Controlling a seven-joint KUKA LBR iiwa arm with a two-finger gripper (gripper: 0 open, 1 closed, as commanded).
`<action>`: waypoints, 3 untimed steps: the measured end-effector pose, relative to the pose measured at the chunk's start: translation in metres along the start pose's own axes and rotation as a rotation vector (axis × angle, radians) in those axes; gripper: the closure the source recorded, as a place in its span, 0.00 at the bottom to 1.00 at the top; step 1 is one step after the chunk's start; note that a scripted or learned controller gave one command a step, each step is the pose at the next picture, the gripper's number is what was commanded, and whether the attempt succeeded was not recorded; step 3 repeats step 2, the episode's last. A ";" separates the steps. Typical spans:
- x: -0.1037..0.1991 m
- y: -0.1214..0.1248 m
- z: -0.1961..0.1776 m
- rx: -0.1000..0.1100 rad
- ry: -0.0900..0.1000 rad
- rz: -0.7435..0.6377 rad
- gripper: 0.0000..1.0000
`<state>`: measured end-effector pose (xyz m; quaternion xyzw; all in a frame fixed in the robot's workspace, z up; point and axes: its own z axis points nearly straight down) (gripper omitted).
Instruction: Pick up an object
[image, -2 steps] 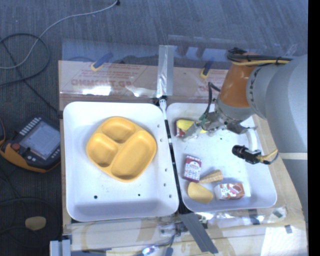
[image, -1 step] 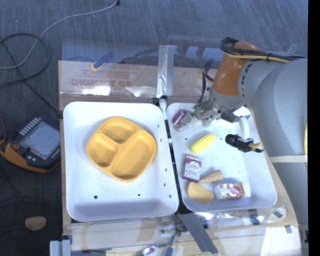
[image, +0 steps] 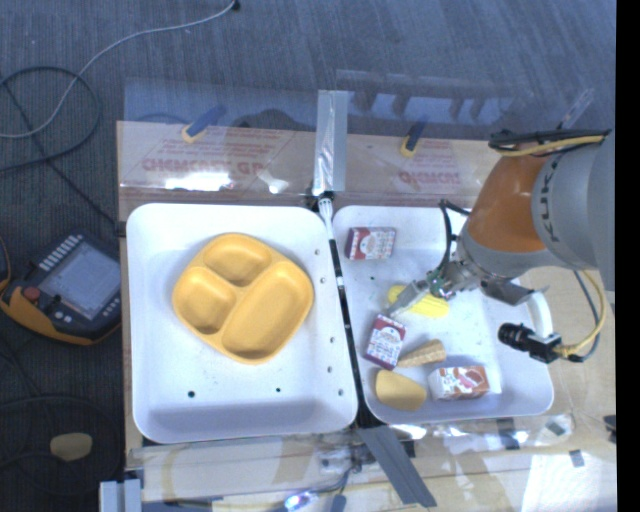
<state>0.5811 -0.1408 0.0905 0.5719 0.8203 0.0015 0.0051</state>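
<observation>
Left bin (image: 150, 400): white, shallow; holds one yellow three-section plate (image: 243, 296), lying flat near the middle.

Right bin (image: 520, 395): white, shallow, set just beside the left bin; holds several small things.
- Red-and-white packet (image: 370, 243), near the far left corner, apart from the rest.
- Yellow item (image: 420, 301), near the middle, directly under the claw tip; its shape is partly hidden.
- Red patterned packet (image: 386, 341), toward the left wall, slightly tilted.
- Tan cone-like piece (image: 424, 353), touching or just beside the red patterned packet on its right.
- Yellow wedge (image: 399, 390), at the near edge.
- Red-and-white carton (image: 459, 381), just beside the wedge on its right.

Arm (image: 575, 205): grey with an orange band, reaching in from the right over the right bin.

Claw (image: 437, 285): lowered at the yellow item near the bin's middle; whether it is open, closed or gripping cannot be told from this angle.

Table (image: 230, 150): carries both bins.

Floor beside the table: a handheld control unit (image: 70, 288) with a screen, at the left.
</observation>
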 end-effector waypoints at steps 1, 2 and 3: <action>0.001 0.003 -0.011 -0.007 0.000 -0.001 1.00; 0.055 0.027 -0.093 0.008 0.006 0.023 1.00; 0.055 0.027 -0.093 0.008 0.006 0.023 1.00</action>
